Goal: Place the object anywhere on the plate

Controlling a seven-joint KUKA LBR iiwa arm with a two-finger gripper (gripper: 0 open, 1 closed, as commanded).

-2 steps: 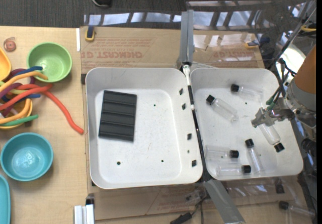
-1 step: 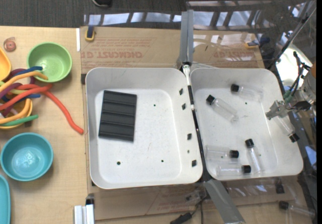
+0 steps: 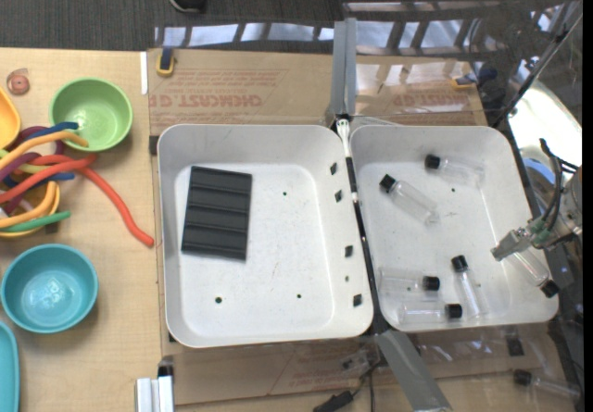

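Lying near the jaws, leftward: capped vial [image 3: 466, 285].

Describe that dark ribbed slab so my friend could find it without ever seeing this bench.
Start at the left white bin of the two side by side. Near its left wall lies a black ridged rectangular plate, flat on the floor. It is the bin's one large dark thing, unlike the small clear black-capped vials scattered in the right bin.
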